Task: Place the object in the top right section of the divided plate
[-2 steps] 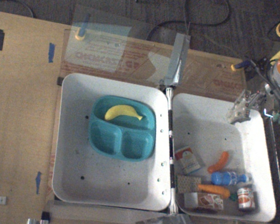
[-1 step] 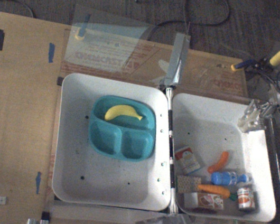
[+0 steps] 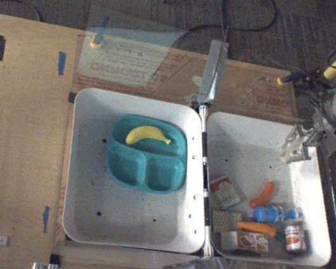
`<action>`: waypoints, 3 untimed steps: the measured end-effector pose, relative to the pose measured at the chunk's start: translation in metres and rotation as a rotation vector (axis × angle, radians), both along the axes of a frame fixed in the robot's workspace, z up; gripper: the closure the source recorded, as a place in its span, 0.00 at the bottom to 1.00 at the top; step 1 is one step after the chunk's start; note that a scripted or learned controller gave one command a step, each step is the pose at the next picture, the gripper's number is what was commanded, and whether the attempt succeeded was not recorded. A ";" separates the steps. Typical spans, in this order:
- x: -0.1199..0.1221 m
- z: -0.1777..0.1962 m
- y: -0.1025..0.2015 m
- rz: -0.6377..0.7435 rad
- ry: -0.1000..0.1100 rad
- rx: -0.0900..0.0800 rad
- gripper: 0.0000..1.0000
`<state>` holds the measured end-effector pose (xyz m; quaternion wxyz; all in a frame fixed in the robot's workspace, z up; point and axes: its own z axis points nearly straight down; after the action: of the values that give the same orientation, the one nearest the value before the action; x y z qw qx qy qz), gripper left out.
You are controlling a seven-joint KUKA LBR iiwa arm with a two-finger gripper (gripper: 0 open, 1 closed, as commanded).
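At the near edge of the right white bin (image 3: 321, 251) lies a small heap: a flat printed packet (image 3: 245, 241), an orange carrot-shaped toy (image 3: 256, 228), a little red and white can (image 3: 294, 238), a blue plastic bottle (image 3: 273, 214), a second orange piece (image 3: 263, 194) and a small carton (image 3: 224, 193). The task does not say which of them is the object, so I cannot name it.

The pincer (image 3: 297, 144) hangs over the far part of this bin, well apart from the heap, with nothing between its fingers; how wide they stand I cannot tell, because the metal is blurred against the white floor.

The teal divided plastic plate (image 3: 148, 154) sits in the left white bin (image 3: 77, 211), and a yellow toy banana (image 3: 147, 135) lies in its long far section. I judge that the picking is not yet done. To do it well, the arm should choose a piece with free sides, such as the upper orange one, and come down straight.

The arm is cut off at the right edge, and the labels are too small to read.
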<state>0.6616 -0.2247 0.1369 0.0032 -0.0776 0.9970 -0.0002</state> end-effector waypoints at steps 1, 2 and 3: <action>-0.002 -0.015 0.006 0.155 0.000 -0.001 1.00; 0.008 0.001 0.003 0.181 -0.004 -0.002 1.00; 0.008 -0.024 0.006 0.265 0.000 -0.001 1.00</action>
<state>0.6700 -0.2186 0.1124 0.0032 -0.2085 0.9780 -0.0002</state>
